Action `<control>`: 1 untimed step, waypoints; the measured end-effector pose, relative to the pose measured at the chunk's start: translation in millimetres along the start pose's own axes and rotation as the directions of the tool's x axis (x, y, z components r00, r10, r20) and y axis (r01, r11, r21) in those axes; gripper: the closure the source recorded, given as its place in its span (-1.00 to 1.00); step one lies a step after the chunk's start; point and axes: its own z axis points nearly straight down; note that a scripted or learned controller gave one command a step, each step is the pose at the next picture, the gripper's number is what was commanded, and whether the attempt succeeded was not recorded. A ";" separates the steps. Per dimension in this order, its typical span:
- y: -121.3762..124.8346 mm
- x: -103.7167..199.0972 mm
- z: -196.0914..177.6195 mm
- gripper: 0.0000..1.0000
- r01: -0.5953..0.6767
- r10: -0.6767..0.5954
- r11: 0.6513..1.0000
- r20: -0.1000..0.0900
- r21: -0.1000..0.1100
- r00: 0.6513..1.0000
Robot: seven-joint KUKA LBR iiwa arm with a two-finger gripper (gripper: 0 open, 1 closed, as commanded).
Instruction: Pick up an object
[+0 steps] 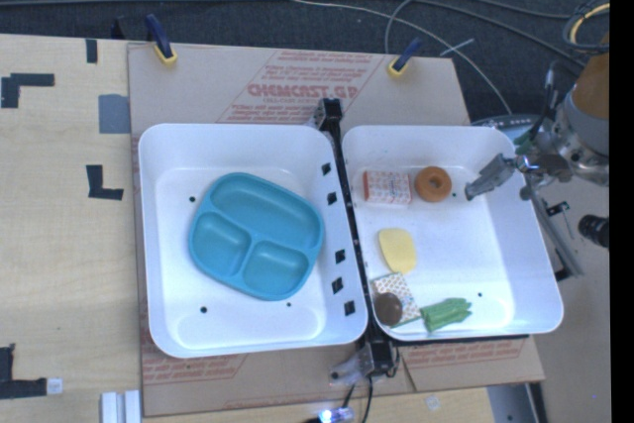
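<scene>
Two shallow white bins sit side by side on a brown board laid over the bench (59, 243). The left bin (158, 213) carries a blue divided plate (256, 235), lying flat and a little skewed, with three compartments. The right bin (515, 292) holds the loose things: a small white packet with red print (385, 186) near the far wall, a brown ring-shaped doughnut (433, 183) just beside it on the right, a pale yellow piece (398, 250) nearer the middle, a dark brown round item on a patterned wrapper (388, 303) by the near left corner, and a green item (446, 313) just to the right of that. The arm comes in from the right, and the gripper (487, 179) hangs over the far right part of the right bin, to the right of the doughnut and apart from it. A grey finger (490, 177) slants down and to the left; nothing lies between the fingers, and I cannot tell whether they are spread or closed. Two clamps, blue with yellow, hold the board's far edge.
</scene>
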 end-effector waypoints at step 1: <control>3.0 7.0 46.5 -1.00 0.001 -0.001 1.000 -0.001 0.004 1.000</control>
